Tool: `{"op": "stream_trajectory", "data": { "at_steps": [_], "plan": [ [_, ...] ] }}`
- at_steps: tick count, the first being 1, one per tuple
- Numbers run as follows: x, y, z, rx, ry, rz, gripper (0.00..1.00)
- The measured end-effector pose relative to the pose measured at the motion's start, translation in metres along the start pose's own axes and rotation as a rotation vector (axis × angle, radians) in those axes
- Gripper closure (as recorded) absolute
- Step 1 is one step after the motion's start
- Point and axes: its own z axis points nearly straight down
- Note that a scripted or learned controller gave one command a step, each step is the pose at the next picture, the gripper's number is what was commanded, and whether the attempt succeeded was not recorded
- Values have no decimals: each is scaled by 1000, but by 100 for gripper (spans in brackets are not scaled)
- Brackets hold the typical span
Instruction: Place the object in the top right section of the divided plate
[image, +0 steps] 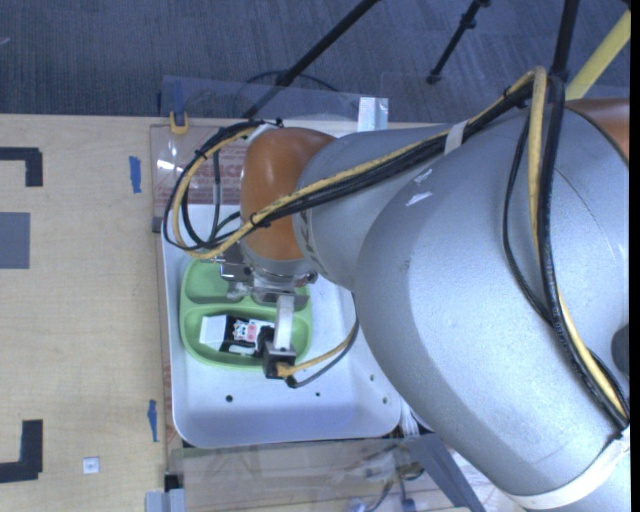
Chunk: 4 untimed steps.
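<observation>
White-and-black object (230, 333) lies flat in green divided plate (200, 290), long axis left-right

Object (236, 333) in divided plate (196, 288); plate in bin (300, 410).

Even, fairly bright overhead light, with soft shadows under the arm (480, 290) on the white bin (300, 410). Mild sheen on the grey casing. The arm's nearest part looks slightly soft; the frame is grainy overall.

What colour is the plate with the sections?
Light green; the divided plate shows best in the camera view.
</observation>
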Motion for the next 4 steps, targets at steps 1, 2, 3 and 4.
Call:
{"op": "stream_trajectory", "data": {
  "at_steps": [1, 2, 3, 4],
  "plan": [
    [-1, -31, -1, 1, 2, 267, 100],
    [7, 35, 6, 34, -24, 774, 100],
    [6, 29, 14, 53, -39, 775, 0],
    [6, 56, 19, 94, -59, 487, 0]
  ]
}}
